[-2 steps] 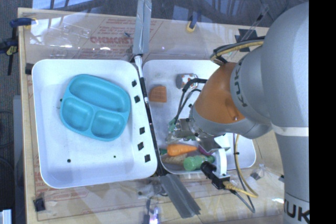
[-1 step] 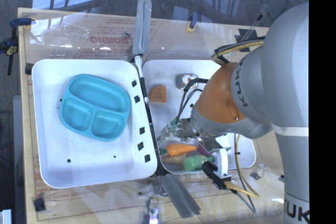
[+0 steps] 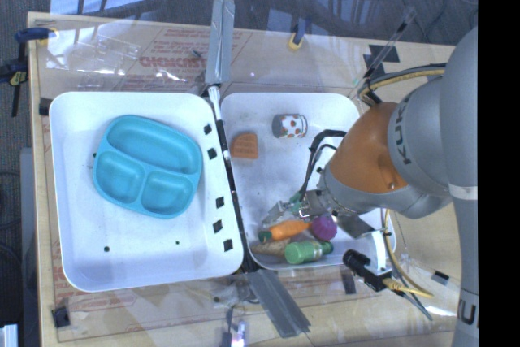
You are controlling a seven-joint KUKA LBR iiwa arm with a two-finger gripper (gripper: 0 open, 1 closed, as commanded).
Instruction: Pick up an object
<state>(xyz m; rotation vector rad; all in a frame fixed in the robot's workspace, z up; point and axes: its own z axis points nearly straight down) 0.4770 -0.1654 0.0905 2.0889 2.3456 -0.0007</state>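
My gripper [image 3: 286,211] is low in the right bin [image 3: 268,106], near its front edge, reached in from the right. It sits just above an orange carrot [image 3: 288,230] and looks to touch it. A purple piece [image 3: 324,227] lies right of the carrot, under the wrist. In front of both, against the bin's front wall, is a green object [image 3: 307,253]. A brown toast-like piece [image 3: 244,145] and a small white object with red and orange marks [image 3: 289,125] rest apart toward the back of the bin.
The left bin [image 3: 73,175] holds a blue divided plate [image 3: 148,165]. A ridge with black clips [image 3: 221,175] separates the two bins. The arm's orange band [image 3: 370,158] hangs over the right bin's right side.
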